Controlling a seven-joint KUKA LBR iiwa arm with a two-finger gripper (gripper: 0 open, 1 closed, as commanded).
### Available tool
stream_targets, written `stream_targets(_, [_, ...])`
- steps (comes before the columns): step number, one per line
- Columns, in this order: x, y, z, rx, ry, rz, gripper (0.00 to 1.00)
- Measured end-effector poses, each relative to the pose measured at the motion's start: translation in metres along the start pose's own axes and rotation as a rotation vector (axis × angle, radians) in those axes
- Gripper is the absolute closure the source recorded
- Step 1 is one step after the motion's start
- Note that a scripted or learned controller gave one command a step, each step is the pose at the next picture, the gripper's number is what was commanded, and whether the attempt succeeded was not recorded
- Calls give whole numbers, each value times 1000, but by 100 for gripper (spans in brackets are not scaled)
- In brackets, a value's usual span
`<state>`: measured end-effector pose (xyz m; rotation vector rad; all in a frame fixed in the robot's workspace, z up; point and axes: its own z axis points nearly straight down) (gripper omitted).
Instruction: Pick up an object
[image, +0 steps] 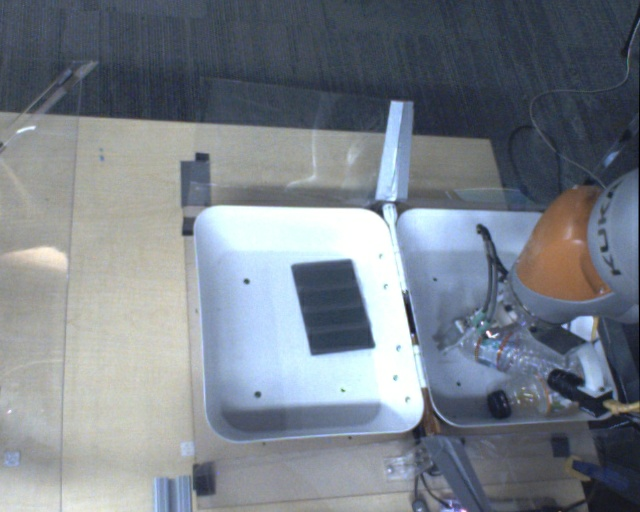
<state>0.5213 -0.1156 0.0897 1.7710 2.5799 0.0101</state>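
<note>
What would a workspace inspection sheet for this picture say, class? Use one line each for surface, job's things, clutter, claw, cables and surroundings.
Surface: wooden bench bearing two white bins.
Job's things: dark ridged rectangular pad lying flat in the left bin; clear plastic items, one with a black cap, in the right bin.
Clutter: nothing seen.
Claw: claw low over the clear items; grip cannot be judged.
Cables: black cable by the arm; thin wire on the floor.
Surroundings: dark carpet; clear panels at the bench edges.
</note>
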Motion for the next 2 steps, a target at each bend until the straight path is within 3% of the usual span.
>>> stream_targets(1, [0,3,-11,-6,-2,-2,100])
stream_targets(2, [53,53,-96,5,5,-10,100])
